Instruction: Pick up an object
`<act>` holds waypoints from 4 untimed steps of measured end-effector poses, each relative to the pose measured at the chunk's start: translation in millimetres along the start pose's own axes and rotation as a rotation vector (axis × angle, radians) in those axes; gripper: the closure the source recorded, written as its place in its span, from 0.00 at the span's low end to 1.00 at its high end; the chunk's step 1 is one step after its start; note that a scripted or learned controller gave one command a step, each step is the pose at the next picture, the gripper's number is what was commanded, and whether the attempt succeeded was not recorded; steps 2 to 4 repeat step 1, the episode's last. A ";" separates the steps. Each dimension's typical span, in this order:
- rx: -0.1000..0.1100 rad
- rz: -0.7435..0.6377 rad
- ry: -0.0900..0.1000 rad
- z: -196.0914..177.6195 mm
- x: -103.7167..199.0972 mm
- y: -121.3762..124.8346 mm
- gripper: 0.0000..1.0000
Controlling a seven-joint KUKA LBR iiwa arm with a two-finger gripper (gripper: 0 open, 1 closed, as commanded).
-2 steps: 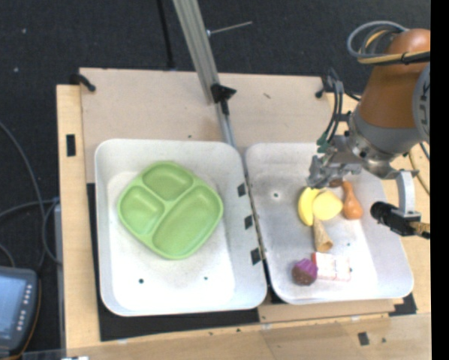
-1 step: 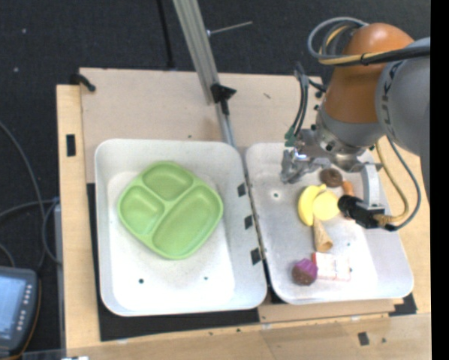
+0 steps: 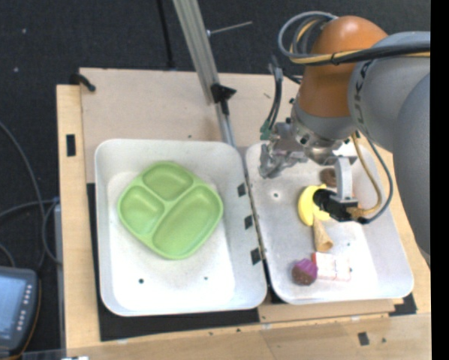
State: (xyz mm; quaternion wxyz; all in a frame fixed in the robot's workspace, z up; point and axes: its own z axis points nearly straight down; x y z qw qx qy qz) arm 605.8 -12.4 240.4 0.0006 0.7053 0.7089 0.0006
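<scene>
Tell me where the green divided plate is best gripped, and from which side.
The green plate lies flat and alone in the left bin, likely too wide to span. Come from above and pinch its raised rim at the edge nearest the right bin.

The surface (image 3: pixel 142 103) is a pale tan board, roughly square, with a bare strip along its 12 o'clock side. Two shallow white bins lie directly on it, side by side with their inner rims close together. The left bin (image 3: pixel 176 280) sits toward 9 o'clock and the right bin (image 3: pixel 281 208) toward 3 o'clock. A black mat (image 3: pixel 172 319) shows under them, peeking out along the 6 o'clock edge and at the left bin's 9 o'clock side. Three small black clips (image 3: pixel 248 221) sit along the seam between the bins. A slanted aluminium rail (image 3: pixel 202 51) comes down to the surface at 12 o'clock, just above that seam. A small black piece (image 3: pixel 85 83) lies at the 10 o'clock corner.
</scene>
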 end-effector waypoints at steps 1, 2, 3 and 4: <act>0.000 -0.002 0.000 8.7 54.6 16.6 1.00; 0.000 -0.002 0.000 8.7 54.6 16.6 1.00; 0.000 -0.002 0.000 8.7 54.6 16.6 1.00; 0.000 -0.002 0.000 8.7 54.6 16.6 1.00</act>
